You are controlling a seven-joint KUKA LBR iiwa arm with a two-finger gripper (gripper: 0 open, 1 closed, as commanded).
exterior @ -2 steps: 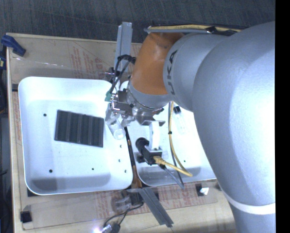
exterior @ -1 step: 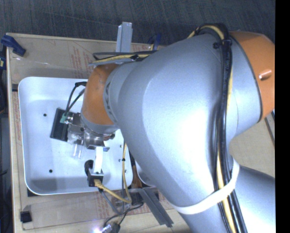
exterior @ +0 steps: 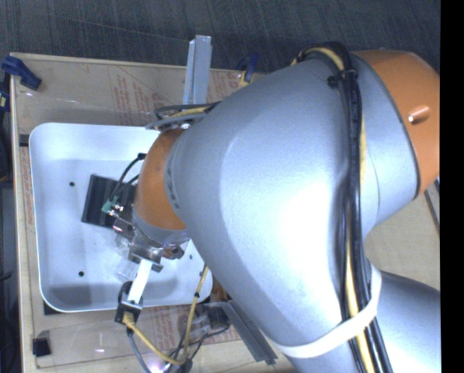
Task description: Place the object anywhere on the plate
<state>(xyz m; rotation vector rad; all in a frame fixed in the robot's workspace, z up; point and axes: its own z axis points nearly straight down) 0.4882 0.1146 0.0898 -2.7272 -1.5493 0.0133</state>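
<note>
Grey casing of the arm [exterior: 294, 208] fills most of your view, reaching over the worktop [exterior: 84, 80] from its right side. Below the orange band [exterior: 155, 185], the claw [exterior: 130, 259] hangs over the left white bin [exterior: 49, 208], near the bin's front edge. You cannot tell how the claw stands; the wrist hides it. A dark flat object [exterior: 101, 200] lies on the bin floor, just beside the wrist, toward the bin's left wall. Something clear and glassy sits under the claw, too blurred to name.
</note>
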